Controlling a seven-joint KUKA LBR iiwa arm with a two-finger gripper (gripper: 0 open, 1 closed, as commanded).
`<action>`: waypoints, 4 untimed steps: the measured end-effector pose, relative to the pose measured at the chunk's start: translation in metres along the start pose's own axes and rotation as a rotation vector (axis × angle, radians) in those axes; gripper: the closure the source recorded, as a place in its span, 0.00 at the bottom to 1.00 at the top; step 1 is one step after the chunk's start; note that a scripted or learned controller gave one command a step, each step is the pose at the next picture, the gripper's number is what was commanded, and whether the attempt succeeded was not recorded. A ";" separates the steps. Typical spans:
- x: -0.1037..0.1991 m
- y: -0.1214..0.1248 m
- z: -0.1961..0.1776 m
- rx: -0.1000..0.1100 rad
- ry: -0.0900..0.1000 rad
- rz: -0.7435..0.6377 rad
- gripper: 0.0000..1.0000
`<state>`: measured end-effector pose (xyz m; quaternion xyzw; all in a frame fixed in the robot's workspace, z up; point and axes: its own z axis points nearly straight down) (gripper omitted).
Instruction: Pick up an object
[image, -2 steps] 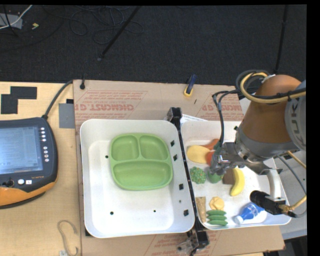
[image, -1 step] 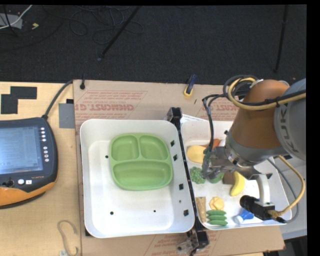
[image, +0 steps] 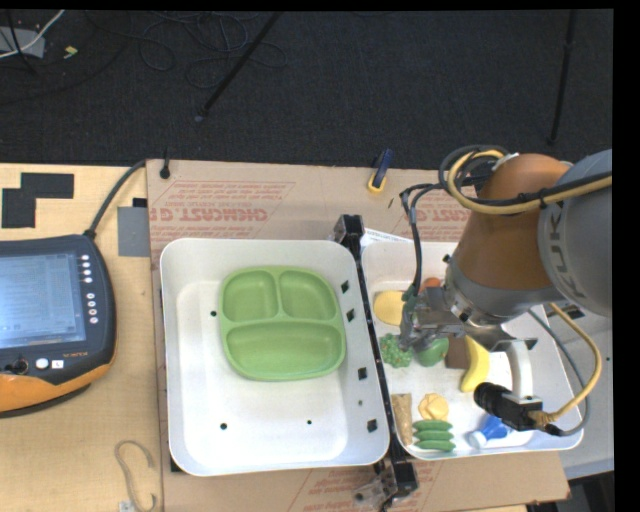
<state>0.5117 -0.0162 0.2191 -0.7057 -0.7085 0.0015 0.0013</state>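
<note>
Gripper (image: 418, 335) hangs low over toy broccoli (image: 396, 352), just right of the green plate (image: 283, 324); jaw spread unclear. Broccoli looks light, stiff, bumpy; pinching its crown seems best.

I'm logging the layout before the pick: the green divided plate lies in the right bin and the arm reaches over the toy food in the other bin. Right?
Not quite. The camera view shows the green plate lying in the left bin, not the right one. The rest holds: the gripper is over the toy food in the right bin.
</note>
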 end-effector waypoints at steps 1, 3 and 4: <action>-0.007 0.000 -0.018 -0.002 0.001 0.004 1.00; -0.004 -0.013 -0.004 0.001 0.001 0.003 1.00; -0.001 -0.004 0.000 0.000 0.000 0.003 1.00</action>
